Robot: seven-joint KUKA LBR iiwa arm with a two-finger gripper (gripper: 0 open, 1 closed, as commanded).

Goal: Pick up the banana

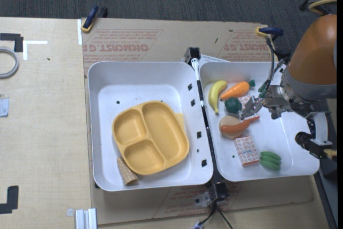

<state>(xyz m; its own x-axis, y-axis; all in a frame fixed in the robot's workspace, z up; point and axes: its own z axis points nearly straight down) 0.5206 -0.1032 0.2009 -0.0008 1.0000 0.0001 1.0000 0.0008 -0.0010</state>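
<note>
- My tool hangs over the right bin, centre-right of frame; can't tell its state.
- Banana lies in that bin's upper left, just left of the carrot, apart from my tool.
- Drumstick sits just below the tool.
- Yellow divided plate fills the left bin.

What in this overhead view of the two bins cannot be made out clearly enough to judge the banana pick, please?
- Gripper: its small metal fingers blur together over the toys, so their state is unclear.
- Small box: its print is too small to read.
- Brown item: partly tucked under the yellow plate.
- Banana: visible, but whether it touches the carrot is unclear.
</note>
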